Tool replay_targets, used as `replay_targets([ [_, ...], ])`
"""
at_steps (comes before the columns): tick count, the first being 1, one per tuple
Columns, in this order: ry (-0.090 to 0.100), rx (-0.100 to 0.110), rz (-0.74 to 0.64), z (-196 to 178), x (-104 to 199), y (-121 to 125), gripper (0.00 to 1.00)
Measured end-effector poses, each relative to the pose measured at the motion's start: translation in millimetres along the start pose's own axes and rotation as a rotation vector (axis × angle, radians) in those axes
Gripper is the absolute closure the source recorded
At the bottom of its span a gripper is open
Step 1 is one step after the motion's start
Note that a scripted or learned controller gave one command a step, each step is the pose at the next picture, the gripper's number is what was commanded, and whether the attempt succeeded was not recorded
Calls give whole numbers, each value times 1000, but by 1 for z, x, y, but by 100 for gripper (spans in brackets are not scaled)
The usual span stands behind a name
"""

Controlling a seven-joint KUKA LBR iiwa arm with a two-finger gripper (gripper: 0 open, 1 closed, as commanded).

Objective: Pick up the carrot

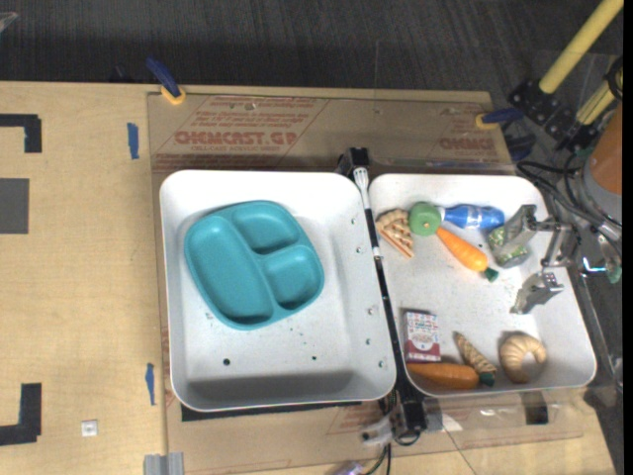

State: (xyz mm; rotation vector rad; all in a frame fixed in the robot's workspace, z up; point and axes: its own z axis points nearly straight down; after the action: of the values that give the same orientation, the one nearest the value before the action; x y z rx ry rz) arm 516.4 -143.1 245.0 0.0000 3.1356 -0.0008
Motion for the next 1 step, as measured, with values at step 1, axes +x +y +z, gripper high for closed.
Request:
replay_targets([
  [1, -7, 2, 5, 146, -62, -12, 0],
])
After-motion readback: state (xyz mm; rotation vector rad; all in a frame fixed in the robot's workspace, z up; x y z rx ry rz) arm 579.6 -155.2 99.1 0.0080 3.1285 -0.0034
